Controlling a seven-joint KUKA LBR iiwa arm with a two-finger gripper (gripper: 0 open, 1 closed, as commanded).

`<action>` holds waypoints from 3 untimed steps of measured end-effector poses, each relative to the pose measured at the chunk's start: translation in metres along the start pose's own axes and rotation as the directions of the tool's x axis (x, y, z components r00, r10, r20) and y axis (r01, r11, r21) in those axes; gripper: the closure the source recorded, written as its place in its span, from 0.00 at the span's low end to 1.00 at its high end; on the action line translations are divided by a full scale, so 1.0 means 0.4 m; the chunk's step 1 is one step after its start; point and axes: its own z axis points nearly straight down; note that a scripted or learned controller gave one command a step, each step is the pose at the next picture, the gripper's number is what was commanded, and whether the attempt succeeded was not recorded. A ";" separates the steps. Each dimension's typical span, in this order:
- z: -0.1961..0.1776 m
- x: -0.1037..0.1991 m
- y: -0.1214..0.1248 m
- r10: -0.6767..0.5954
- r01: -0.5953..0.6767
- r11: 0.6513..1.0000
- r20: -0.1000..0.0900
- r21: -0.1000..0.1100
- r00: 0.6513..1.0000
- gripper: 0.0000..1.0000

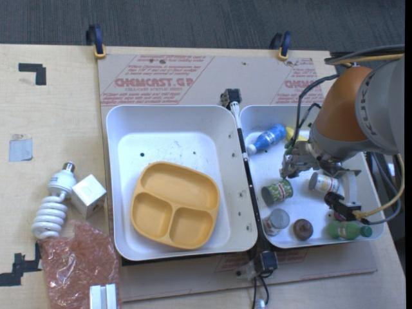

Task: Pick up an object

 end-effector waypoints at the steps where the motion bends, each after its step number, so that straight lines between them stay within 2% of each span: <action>1: 0.001 0.000 -0.001 0.000 0.000 1.000 0.000 0.001 1.000 0.00; 2: 0.027 -0.005 -0.133 0.000 0.000 1.000 -0.001 0.003 1.000 0.00; 3: 0.026 -0.074 0.132 -0.004 0.004 1.000 0.000 0.002 1.000 0.00</action>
